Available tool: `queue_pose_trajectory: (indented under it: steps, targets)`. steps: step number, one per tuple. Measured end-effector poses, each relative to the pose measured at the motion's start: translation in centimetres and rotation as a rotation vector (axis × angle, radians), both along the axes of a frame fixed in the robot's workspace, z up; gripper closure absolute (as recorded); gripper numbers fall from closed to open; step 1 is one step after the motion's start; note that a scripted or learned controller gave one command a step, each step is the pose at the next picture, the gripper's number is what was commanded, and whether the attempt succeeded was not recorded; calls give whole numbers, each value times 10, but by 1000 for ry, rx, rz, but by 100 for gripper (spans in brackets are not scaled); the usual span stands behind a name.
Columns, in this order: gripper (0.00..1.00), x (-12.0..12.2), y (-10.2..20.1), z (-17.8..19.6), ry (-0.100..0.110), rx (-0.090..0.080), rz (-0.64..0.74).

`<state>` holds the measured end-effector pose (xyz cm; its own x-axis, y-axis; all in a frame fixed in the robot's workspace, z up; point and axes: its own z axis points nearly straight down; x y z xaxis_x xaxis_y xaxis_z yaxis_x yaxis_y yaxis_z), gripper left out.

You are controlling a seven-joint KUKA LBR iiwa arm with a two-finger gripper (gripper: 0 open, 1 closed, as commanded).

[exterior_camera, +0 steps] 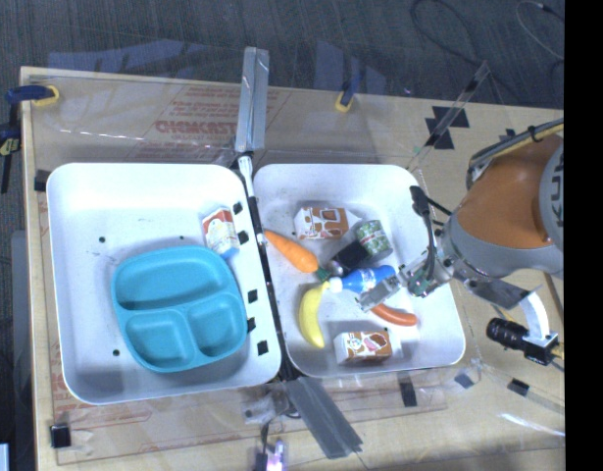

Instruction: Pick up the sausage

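the sausage [393, 314] lies in the right bin [440, 346] toward 4 o'clock, just above a small carton [366, 344]. the gripper [417, 281] hovers just above it at 1 o'clock; its opening cannot be told.

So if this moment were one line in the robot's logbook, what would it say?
task: pick up sausage | gripper: above right bin, beside sausage | sausage: lying in bin, not lifted | blue bottle: close by

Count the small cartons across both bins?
3. One carton in the left bin, at its right wall above the blue tray. Two in the right bin: one near the top, one at the bottom beside the banana. Others may be hidden.
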<state>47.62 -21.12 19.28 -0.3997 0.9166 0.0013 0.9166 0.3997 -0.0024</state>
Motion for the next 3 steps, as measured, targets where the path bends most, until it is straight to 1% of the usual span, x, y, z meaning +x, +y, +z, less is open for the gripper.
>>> queue_pose_trajectory:
  steps: [1,2,3]
  targets:
    - [0,11,3,-65,1,1,14]
    - [0,0,3,-102,1,2,108]
    - [100,1,3,-92,1,2,112]
